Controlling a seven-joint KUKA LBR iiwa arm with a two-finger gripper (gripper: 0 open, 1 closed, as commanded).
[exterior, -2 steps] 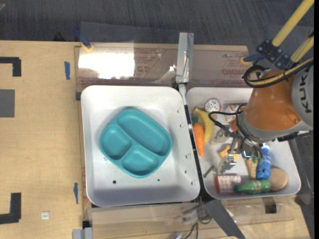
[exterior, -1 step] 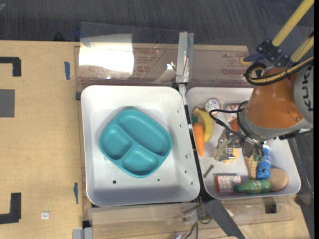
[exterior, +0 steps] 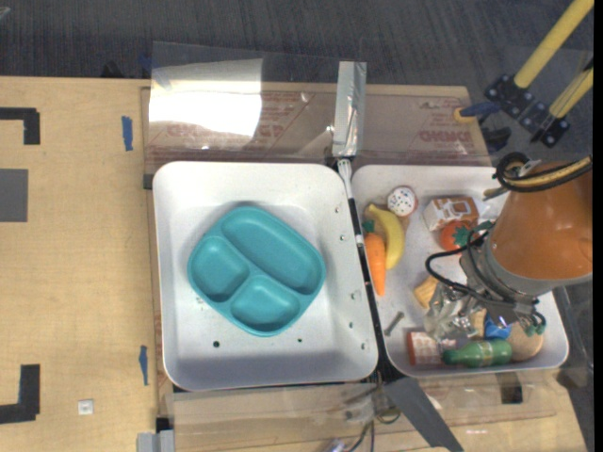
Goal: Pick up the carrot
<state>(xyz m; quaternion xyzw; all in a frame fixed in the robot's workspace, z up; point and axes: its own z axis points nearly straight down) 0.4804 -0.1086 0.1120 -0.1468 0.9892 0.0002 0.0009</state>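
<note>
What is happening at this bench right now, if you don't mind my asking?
A robot arm is reaching into the right bin, its claw low among the clutter near a green bottle. The carrot lies untouched beside a banana at that bin's left edge. The left bin holds a teal divided plate.

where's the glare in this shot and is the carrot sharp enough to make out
Camera view: strongest glare on the clear sheet behind the left bin, washed out white; the carrot reads clearly, orange against the right bin beside the banana; the gripper area is cluttered and softer under the arm.
</note>
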